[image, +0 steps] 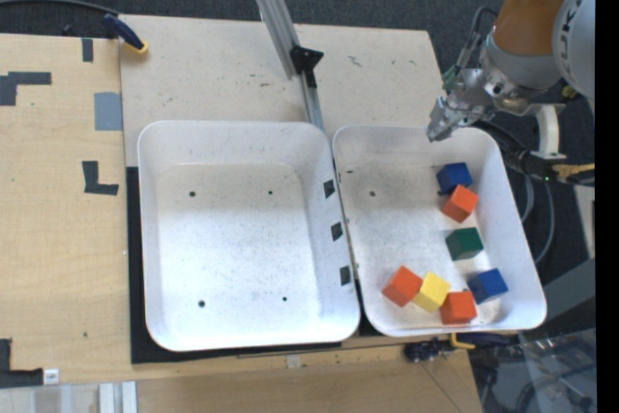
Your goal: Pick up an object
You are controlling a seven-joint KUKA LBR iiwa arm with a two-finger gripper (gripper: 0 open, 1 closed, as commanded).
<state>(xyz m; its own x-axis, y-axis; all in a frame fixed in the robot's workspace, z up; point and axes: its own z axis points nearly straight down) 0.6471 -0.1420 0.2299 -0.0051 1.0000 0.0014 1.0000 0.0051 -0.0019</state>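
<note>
The right bin (382, 160) holds several small blocks along its right side. A blue block (454, 176) and an orange block (460, 202) lie near the far right wall. A green block (464, 243) sits below them, and another blue block (488, 284) lies lower still. By the front wall an orange block (401, 286), a yellow block (432, 291) and a further orange block (458, 307) cluster together. My gripper (442, 128) hangs over the bin's far right rim, above and just left of the upper blue block. Nothing shows between its fingers.
The left bin (237, 232) stands beside the right one, sharing a middle wall. A slanted metal rail (276, 10) runs from the top down to the bins' junction. Cables hang at the right of the bench.
</note>
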